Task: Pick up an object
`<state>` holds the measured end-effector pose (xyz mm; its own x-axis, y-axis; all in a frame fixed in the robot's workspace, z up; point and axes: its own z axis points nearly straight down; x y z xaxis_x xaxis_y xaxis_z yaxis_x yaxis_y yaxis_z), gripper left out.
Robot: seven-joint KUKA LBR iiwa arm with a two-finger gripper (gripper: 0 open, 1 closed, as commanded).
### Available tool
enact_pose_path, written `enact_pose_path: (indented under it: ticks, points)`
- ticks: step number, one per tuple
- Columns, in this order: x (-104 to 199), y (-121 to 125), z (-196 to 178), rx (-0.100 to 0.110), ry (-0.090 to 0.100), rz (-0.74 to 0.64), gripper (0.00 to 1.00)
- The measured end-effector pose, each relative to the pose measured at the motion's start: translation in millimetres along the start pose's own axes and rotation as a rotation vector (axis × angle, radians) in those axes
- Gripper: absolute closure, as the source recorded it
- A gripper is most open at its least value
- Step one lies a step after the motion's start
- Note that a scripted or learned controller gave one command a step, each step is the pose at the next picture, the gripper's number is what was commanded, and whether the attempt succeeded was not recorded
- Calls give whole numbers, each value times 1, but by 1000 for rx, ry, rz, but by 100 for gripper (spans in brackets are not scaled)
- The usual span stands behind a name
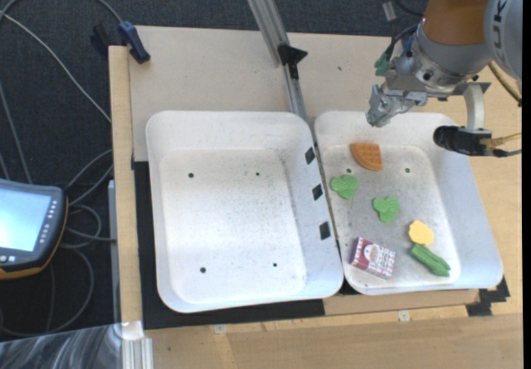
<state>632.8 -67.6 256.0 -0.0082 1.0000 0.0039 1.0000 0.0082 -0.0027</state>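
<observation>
Nothing's been picked up yet: the end effector (381, 115) hangs over the right bin (465, 185), just above the orange piece (367, 155). I can't tell how it's set, and every object lies loose.

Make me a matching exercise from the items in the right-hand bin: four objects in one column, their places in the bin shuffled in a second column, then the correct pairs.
Objects:
1. orange wedge
2. red-and-white packet
3. yellow piece
4. dark green pod

Places:
A. near right corner of the bin
B. far end, just below the gripper
C. near edge, toward the divider between bins
D. right side, just above the pod

Pairs: 1-B, 2-C, 3-D, 4-A
</observation>
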Motion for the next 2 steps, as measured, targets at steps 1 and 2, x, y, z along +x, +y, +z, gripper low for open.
enact_pose_path:
  ticks: [1,2]
  points:
    - [64,6,10,2,0,0,100]
    - [128,7,9,-3,0,0,100]
